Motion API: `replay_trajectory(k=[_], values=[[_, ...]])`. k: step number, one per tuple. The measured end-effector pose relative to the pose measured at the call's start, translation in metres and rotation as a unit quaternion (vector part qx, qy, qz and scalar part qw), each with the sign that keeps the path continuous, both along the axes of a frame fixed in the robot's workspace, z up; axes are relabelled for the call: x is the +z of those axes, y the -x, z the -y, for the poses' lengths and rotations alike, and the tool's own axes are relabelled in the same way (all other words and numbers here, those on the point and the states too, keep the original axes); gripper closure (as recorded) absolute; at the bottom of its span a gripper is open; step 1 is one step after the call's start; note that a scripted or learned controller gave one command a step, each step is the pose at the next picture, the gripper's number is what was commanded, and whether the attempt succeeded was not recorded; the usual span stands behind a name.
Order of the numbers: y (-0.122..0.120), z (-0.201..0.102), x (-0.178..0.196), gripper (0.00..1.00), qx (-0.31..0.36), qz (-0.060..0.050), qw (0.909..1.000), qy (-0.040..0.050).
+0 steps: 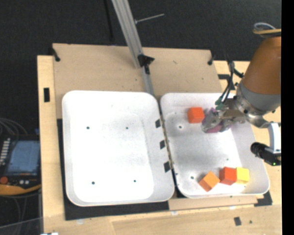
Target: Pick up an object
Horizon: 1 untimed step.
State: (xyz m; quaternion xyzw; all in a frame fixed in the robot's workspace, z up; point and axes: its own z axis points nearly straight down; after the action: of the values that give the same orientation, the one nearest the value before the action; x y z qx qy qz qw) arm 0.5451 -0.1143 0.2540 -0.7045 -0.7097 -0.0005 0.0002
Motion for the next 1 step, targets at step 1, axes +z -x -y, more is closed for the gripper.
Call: replay_trajectory(k=[1], values=[[0.002,-0.0541,0.0033,1.0,0.0,0.0,1.0,-0.0003]])
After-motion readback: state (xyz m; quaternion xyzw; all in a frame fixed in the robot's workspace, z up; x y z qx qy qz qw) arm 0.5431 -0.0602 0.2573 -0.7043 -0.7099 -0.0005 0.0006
